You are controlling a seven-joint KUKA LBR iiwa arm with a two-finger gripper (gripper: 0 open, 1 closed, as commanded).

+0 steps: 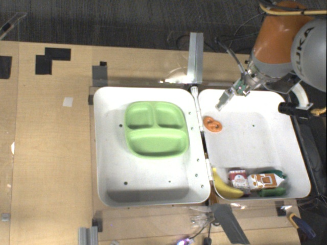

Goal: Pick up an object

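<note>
— Where does the camera sit?

— Fixed high above the pale wooden bench [46,152], tilted down at a slant, far enough back to take in both shallow white plastic bins [110,188] side by side.

— And which way does it face?

— Toward the dark carpet beyond the bench; the grey arm with the orange band [278,34] enters from the right.

Two shallow white plastic bins [153,195] on a pale tan wooden bench [46,152] marked with black rectangular patches [51,59]. Light green three-compartment tray [155,128]; orange ring-shaped piece with darker spots [212,124]; curved yellow banana [225,187]; red-and-white packet [238,179]; brown-and-white packet [263,180]. Grey arm with orange band [276,32].
</note>
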